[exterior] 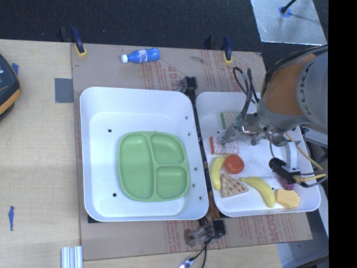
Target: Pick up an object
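**Toy food waits below gripper in right bin**

A red tomato (234, 164) is seen in the right bin (312, 202), just below and slightly left of the gripper (230, 137). It is flanked by a small banana (216, 172) on its left and a waffle wedge (232, 186) touching it from below. A longer banana (260, 189) and a yellow block (288, 197) are laid further right, near the bin's front edge. The gripper is poised over a red-and-white card (222, 146) and beside a green packet (229, 119); whether it is open or closed cannot be told. The arm (290, 94) is extended in from the right. A green divided plate (153, 165) is held in the left bin (92, 127). A blue bottle (141, 56) is lying on the cardboard (167, 71) behind.
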`<state>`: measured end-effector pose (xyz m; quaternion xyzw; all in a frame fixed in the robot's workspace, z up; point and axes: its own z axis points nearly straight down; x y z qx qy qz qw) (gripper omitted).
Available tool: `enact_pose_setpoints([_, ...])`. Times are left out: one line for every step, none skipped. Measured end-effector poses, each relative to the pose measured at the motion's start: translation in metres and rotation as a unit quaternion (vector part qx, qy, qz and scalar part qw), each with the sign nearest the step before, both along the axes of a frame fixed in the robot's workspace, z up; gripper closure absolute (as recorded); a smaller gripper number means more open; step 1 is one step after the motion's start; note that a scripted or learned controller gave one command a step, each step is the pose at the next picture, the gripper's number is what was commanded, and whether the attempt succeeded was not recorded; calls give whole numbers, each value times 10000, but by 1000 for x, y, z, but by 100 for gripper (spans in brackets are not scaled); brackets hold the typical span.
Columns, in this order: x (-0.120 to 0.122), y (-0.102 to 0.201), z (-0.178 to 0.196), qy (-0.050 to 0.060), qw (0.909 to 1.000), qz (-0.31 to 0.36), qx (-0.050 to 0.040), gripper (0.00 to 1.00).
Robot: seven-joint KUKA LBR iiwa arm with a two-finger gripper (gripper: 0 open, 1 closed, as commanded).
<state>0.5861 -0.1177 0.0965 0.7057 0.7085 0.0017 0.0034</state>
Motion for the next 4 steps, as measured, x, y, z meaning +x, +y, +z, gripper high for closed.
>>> enact_pose_setpoints([40,16,0,8,10000,-2,4,0])
enact_pose_setpoints([41,17,11,4,10000,11,20,100])
enact_pose_setpoints([-52,-22,-5,62,10000,-5,10,100])
enact_pose_setpoints([-51,14,94,45,10000,1,13,100])
